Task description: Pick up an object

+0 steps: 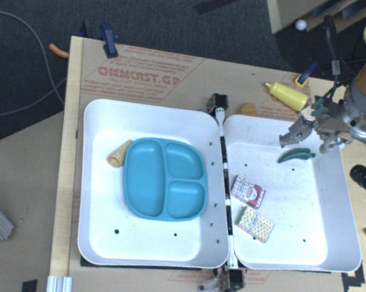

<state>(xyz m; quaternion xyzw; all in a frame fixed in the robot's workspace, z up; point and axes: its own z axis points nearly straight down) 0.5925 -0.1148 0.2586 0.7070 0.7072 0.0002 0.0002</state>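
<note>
Two packets (251,207) in right bin (335,217), green piece (296,155) under open gripper (312,136), divided blue plate (165,178) left.

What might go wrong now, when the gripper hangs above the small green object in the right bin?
1. The curved dark green object lies close to the right white bin's far wall, so the gripper may bump the wall.
2. It looks thin and flat, so it may slip out.
3. The two small patterned packets lie apart from it, so disturbing them seems unlikely.

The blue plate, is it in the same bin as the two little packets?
No, the blue plate lies in the left bin; the packets lie in the right bin.
</note>
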